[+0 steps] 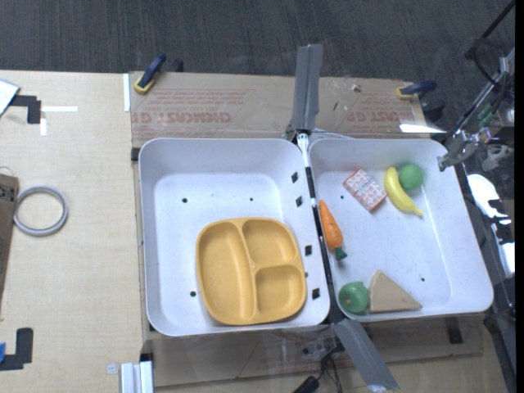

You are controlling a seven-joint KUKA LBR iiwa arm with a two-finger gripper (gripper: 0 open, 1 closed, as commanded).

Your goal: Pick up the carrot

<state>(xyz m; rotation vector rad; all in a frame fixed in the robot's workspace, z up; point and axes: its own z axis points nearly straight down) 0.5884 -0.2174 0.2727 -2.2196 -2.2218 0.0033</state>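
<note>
Gripper (458,150): at the upper right rim of the right bin (458,252), high up; its detail is too small and cluttered to tell how it is set, and nothing can be made out in its hold.
Carrot (331,226): lies in the right bin, hard against the left wall, beside the divide between the two bins.
Long axis: runs nearly up-down in the camera view, orange tip toward the far side, green top toward the near side.
Direction from gripper: carrot is well apart, to the left and nearer the camera.
Neighbours: pink box (364,189) and banana (402,192) lie between the two; green ball (354,295) sits just below the carrot.
Left bin: holds a yellow divided plate (250,270).
Judgement: the wall may crowd a grasp.
</note>
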